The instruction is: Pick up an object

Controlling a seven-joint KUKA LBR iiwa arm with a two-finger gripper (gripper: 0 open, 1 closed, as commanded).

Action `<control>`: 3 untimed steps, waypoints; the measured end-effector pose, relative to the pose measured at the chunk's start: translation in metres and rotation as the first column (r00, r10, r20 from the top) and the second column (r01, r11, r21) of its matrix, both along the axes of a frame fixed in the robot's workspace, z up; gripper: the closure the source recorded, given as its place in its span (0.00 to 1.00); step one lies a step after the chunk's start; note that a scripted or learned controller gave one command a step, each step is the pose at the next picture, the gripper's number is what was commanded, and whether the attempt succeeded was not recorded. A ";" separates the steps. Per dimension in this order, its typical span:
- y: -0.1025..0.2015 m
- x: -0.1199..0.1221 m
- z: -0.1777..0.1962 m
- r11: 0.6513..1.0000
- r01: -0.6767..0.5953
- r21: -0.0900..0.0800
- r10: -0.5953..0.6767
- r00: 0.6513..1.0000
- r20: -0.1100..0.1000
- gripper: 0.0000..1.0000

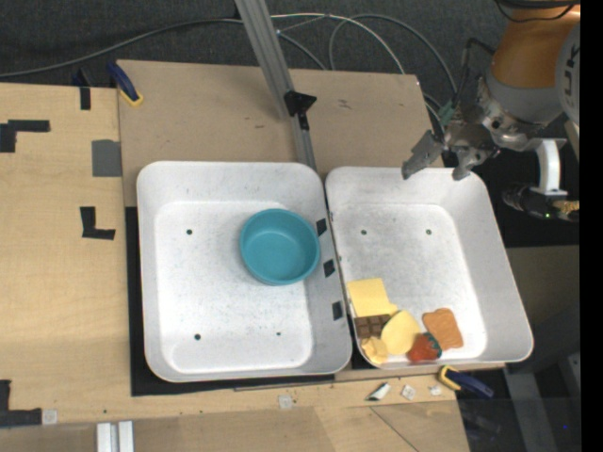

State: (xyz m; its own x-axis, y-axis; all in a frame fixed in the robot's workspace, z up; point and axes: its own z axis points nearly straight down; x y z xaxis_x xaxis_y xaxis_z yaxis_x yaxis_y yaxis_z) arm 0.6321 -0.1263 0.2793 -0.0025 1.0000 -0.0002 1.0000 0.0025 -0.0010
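- hovering over the far edge of the right bin (490,252), near its far right corner, the gripper (436,163) hangs from the grey arm with the orange band (532,50), which enters from the right.
- the two dark fingers are spread apart, one pointing toward the bin's far edge at the left and one at the right, with nothing between them.
- the objects to pick lie in a small heap at the near edge of the right bin, well apart from the gripper.
- a pale yellow block (370,297) sits closest to the bin's left wall, with a brown chocolate-like piece (369,326) touching its near side.
- a rounded yellow piece (396,332) lies just beside these, and a red item (424,347) touches it toward the near edge.
- an orange-brown flat piece (443,328) lies at the right end of the heap, touching the red item.
- the left bin (170,252) holds a teal bowl (278,246), upright, near its right wall and toward the far half.
- both bins rest side by side on the bench (57,252), their inner edges touching.
- a grey metal pole (268,45) slants down to the far edge between the bins.
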 end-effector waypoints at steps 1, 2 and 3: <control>0.000 0.000 0.000 1.000 0.000 0.000 0.000 1.000 0.000 0.00; 0.007 -0.001 -0.046 1.000 0.000 0.000 0.000 1.000 -0.005 0.00; 0.005 -0.003 -0.111 1.000 0.001 0.000 -0.001 1.000 -0.007 0.00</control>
State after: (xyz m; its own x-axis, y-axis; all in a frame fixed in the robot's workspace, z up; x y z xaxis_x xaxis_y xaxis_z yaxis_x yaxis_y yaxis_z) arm 0.6293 -0.1212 0.1683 -0.0016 1.0000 -0.0001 1.0000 0.0016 -0.0081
